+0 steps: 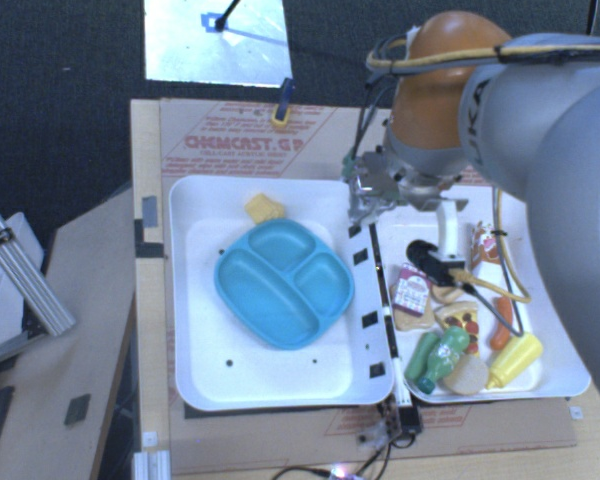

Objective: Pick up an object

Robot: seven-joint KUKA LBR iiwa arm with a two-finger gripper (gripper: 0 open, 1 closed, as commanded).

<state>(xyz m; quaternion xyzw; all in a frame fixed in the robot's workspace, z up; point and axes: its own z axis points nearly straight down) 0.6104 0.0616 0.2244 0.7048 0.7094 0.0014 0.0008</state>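
Open floor in the left bin, crowding in the right

The left shallow white bin (pixel 205 368) is taken up mid-floor by a blue three-compartment plastic plate (pixel 283 281), with bare floor left along its edges. The right shallow white bin (pixel 565 373) is packed near its front with toy food (pixel 465 343) and overhung by the grey arm (pixel 555 158).
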